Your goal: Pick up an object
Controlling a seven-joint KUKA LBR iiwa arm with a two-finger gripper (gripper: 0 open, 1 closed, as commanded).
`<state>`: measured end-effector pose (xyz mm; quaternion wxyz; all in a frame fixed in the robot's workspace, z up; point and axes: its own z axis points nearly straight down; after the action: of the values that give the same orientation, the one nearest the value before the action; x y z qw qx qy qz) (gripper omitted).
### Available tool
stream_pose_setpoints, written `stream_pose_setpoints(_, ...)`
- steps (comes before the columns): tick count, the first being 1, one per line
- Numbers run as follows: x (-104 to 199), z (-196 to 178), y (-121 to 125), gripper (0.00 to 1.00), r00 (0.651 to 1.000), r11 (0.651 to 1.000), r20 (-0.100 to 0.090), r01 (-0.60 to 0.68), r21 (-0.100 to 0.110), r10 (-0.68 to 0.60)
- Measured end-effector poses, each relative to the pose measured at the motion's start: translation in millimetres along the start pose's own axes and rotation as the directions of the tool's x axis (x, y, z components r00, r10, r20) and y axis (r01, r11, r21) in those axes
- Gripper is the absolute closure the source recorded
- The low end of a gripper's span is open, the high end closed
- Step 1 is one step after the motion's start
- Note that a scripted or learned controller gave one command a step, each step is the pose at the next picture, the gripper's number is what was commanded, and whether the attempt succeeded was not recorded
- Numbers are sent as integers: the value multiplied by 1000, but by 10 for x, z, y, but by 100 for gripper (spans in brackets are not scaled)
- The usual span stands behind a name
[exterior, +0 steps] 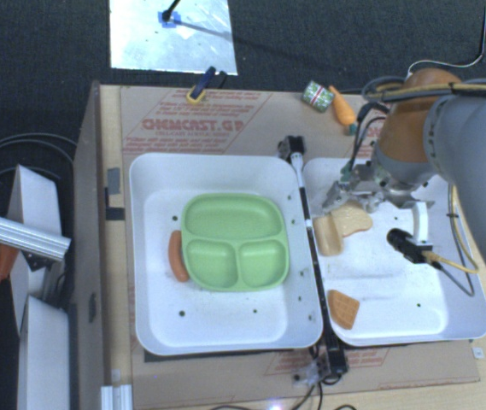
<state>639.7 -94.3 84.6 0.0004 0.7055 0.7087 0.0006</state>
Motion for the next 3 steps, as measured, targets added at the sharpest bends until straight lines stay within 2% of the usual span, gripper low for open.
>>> stream_pose_setpoints(1, -198, -5, 57, 0, 1000, 1000, 1, -3, -1, 3)
stream_pose_setpoints(2, -43, 0, -87, 0, 1000, 1000, 0, -1, 0, 1)
stream_pose_setpoints(3, -45, 1, -302, 0, 1000, 1000, 0, -3, 1, 3)
